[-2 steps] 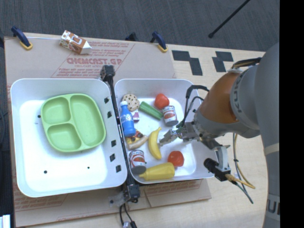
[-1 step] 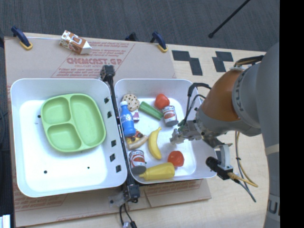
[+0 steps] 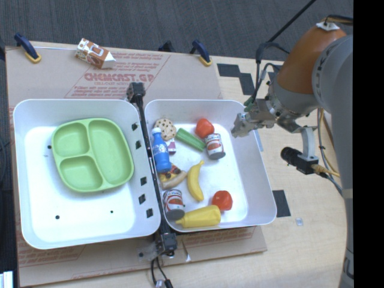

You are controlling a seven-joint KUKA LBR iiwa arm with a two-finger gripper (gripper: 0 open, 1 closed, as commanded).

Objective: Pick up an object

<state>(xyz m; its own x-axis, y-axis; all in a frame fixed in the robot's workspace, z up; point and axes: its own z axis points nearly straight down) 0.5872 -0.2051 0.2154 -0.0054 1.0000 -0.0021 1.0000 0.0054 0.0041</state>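
1. Tool (image 3: 240,127) at right bin's (image 3: 255,179) 2 o'clock rim; finger state impossible to tell.
2. Banana (image 3: 195,182) mid-bin; tomato (image 3: 204,127) at 12 o'clock; blue bottle (image 3: 160,150) at 9 o'clock.
3. Green divided plate (image 3: 92,155) in left bin (image 3: 36,221).

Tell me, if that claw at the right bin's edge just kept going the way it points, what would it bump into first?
Probably the small can beside the red tomato. The gripper points left into the right bin, though depth is unclear.

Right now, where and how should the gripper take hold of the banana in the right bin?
Probably grip the banana at mid-body from straight above, fingers closing across its narrow width. It lies flat, running up-down in view, with bare bin floor on both long sides; the gripper sits at the bin's right rim.
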